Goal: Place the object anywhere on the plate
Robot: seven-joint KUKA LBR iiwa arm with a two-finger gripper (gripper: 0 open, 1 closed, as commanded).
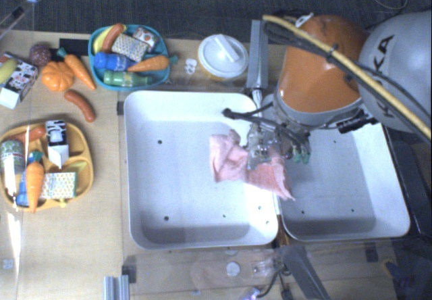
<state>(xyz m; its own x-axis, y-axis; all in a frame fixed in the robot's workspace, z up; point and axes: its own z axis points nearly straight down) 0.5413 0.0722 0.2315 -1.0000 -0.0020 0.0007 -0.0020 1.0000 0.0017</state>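
A crumpled pink object lies at the right side of the left bin (169,177). One lobe (228,159) rests on the bin floor, and another lobe (273,177) drapes over the divide toward the right bin (351,190). My gripper (268,148) hangs directly above the middle of this pink object, under the orange wrist band (317,69). Its dark metal parts overlap the pink material, so I cannot make out any contact or grip. A yellow plate (84,157) with toy food sits on the bench at far left.
A blue bowl (111,79) of toy food and a white round lid (223,55) stand behind the left bin. A toy pumpkin (56,76), carrot and sausage (79,105) lie on the bench at left. A yellow cable (351,65) runs across the arm.
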